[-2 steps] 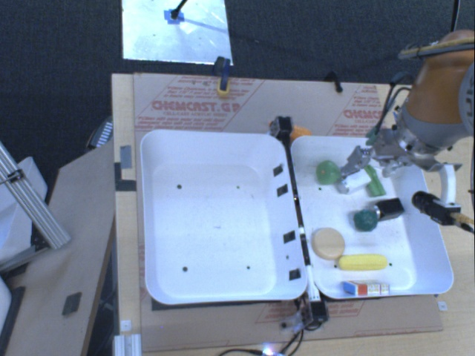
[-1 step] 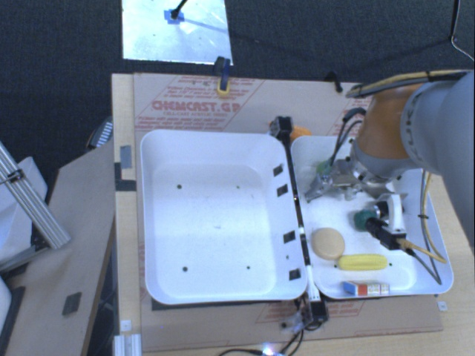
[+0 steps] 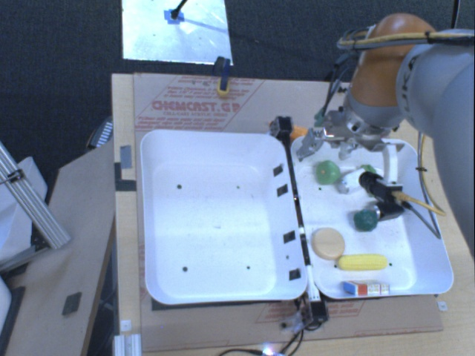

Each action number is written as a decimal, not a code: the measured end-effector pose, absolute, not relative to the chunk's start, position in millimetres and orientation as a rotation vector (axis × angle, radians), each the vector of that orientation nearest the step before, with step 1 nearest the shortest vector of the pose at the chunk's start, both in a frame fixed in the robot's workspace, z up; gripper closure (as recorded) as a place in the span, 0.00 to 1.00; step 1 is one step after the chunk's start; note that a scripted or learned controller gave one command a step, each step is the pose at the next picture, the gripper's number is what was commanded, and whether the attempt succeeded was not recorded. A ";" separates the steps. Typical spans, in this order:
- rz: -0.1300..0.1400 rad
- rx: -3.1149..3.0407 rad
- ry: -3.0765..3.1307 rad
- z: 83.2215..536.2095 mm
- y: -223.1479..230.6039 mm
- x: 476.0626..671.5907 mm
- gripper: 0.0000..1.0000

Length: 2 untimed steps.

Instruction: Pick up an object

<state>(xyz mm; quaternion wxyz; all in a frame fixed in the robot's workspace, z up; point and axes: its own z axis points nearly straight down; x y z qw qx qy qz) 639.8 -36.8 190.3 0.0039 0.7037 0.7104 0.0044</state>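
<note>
**A:** Where is the hand?

**B:** The hand [image 3: 328, 148] hangs over the far end of the right bin [image 3: 438, 273]. Its two fingers [image 3: 309, 145] are spread apart, and there is nothing between them.

**A:** What lies closest to it?

**B:** A green ball [image 3: 327, 173] sits just beside the hand on the side nearer the camera. It rests on the bin floor, apart from the fingertips.

**A:** And further out from the hand?

**B:** Past the ball, toward the camera and away from the left bin [image 3: 215, 221], is a dark green lump [image 3: 365, 219]. I can't tell its shape. Further on, well apart from the hand, a tan round disc [image 3: 328, 243] lies by the wall the bins share. A yellow banana [image 3: 362, 262] lies on its side, touching or nearly touching the disc. Furthest from the hand, by the bin's near rim, is a small red, white and blue box [image 3: 366, 288].

**A:** Anything on the hand's other side?

**B:** A small orange thing [image 3: 298, 133] sits near the hand by the bin's far corner, partly hidden. Both bins sit on the table [image 3: 126, 221].
</note>
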 end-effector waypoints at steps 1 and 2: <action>0.007 2.212 2.226 196.4 -39.7 637.8 1.00; 0.005 2.211 2.232 184.1 14.8 650.3 1.00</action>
